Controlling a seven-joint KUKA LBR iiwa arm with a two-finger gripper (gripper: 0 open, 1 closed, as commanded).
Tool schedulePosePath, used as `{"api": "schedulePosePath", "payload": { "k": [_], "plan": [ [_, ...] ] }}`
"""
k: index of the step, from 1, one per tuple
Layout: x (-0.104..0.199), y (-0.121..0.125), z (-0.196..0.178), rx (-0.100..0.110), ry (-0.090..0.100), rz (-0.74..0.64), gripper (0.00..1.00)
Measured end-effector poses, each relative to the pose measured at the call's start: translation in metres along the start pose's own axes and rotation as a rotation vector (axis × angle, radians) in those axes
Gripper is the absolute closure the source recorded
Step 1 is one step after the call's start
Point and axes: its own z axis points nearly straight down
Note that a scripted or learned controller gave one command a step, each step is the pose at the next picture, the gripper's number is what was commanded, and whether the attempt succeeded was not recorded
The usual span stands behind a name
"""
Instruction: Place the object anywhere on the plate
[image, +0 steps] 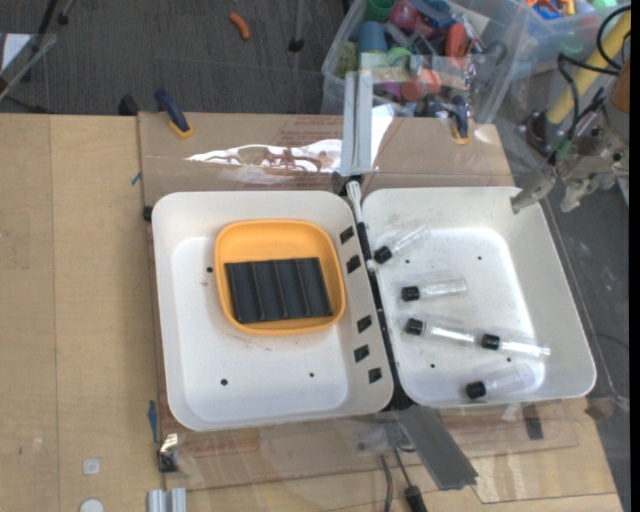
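Observation:
An orange, rounded-square plate (281, 234) lies in the left white bin (260, 395), toward its back. A black rectangular ribbed object (278, 289) rests flat on the plate and covers most of its floor. Nothing touches the black object from above.
The right white bin (560, 300) holds several clear tubes with black caps, among them one near the divider (400, 243), one mid-bin (435, 290) and one at the front (500, 383). Small black clips (364, 322) line the rim between the bins. A clear box of clutter (430, 50) stands behind.

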Motion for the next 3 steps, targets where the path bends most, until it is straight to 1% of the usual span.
{"api": "schedulePosePath", "payload": {
  "k": [1,3],
  "plan": [
    [0.0007,0.0001,0.0007,0.001,0.000,-0.017,0.00],
    [0.0002,-0.0005,0.0058,0.004,0.003,0.010,0.00]
  ]
}}
